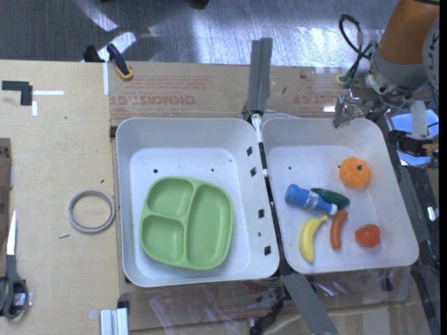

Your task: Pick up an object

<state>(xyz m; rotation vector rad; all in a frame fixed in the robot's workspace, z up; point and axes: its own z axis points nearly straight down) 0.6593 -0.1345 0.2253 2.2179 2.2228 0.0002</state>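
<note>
The right bin (391,257) holds several toy foods: an orange pumpkin-like fruit (355,173), a blue bottle (305,197) lying next to a dark green piece (332,197), a yellow banana (311,237), an orange-red sausage (337,229) and a red tomato (367,236). My gripper (347,110) hangs over the bin's far rim, up and left of the orange fruit, with nothing seen in it. The arm's orange band (413,19) rises at the top right.
A green divided plate (187,222) lies in the left bin (133,152). On the wooden bench to the left are a grey tape ring (91,210) and scissors (10,285). A grey post (260,75) stands behind the seam between the bins.
</note>
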